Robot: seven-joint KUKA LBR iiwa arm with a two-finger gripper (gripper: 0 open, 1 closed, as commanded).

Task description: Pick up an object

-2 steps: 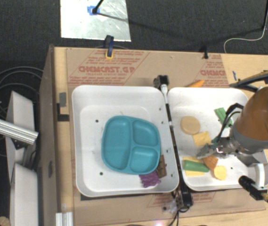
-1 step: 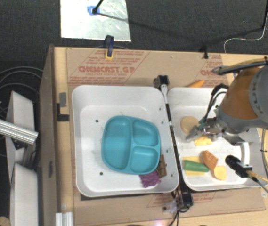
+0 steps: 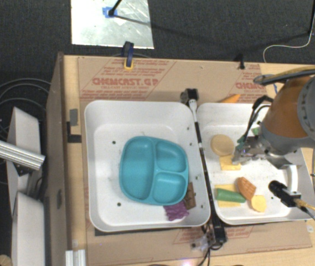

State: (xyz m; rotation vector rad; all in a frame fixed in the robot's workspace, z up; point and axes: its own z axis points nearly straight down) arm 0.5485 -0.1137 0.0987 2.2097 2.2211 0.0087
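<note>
My gripper [image 3: 241, 155] is down in the right bin [image 3: 223, 112], at its middle. Its tip is right over a yellow wedge [image 3: 228, 164] and just right of a tan round disc [image 3: 221, 144]. Nearer the front lie a green stick [image 3: 228, 194], an orange-brown loaf-shaped piece [image 3: 246, 187] and a small yellow piece [image 3: 258, 204]. Nothing shows as lifted in the gripper.
The left bin [image 3: 104, 126] holds a blue divided plate [image 3: 154, 170], with a purple lump [image 3: 174, 211] and a brown piece [image 3: 190, 196] at its front right. An orange thing [image 3: 230, 98] lies on the cardboard behind the right bin. The grey arm [image 3: 304, 115] covers the right bin's right side.
</note>
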